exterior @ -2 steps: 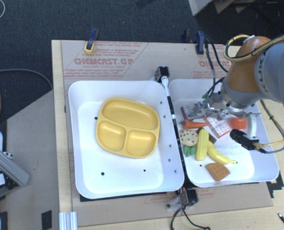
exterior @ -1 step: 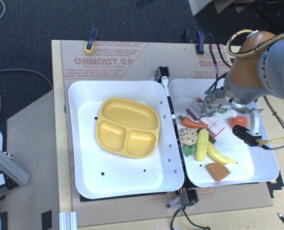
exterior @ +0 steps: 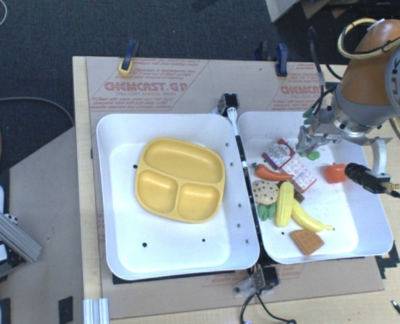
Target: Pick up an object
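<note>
Grey two-finger gripper (exterior: 310, 142) hovers at right bin's (exterior: 382, 231) twelve o'clock, above a small green piece (exterior: 312, 156); grip state I cannot tell. Toy clutter sits centre: yellow plastic banana (exterior: 306, 217), red-white packet (exterior: 278, 153). Likely lining up a pick.

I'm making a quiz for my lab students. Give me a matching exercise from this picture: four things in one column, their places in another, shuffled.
Things:
1. yellow divided plate
2. banana
3. gripper
4. blue clamp

Places:
A. far edge of the bench
B. left bin
C. over the far part of the right bin
D. near part of the right bin

Pairs: 1-B, 2-D, 3-C, 4-A
</note>
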Robot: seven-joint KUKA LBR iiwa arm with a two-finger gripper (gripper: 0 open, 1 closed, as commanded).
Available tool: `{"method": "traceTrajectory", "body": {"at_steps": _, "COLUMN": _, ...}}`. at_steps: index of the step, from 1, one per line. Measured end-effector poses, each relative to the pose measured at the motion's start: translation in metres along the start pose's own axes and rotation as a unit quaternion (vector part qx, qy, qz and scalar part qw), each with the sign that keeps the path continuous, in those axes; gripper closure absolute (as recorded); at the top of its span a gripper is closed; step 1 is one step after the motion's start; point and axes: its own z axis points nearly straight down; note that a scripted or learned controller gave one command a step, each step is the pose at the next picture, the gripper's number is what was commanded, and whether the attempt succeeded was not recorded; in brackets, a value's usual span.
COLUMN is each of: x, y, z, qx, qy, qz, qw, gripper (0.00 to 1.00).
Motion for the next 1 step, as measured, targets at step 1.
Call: {"method": "traceTrajectory", "body": {"at_steps": 1, "x": -0.0004, "y": 0.0021, "z": -0.0543, "qx": -0.001, "qy": 0.000, "qz": 0.000, "qw": 1.0000, "gripper": 1.00}}
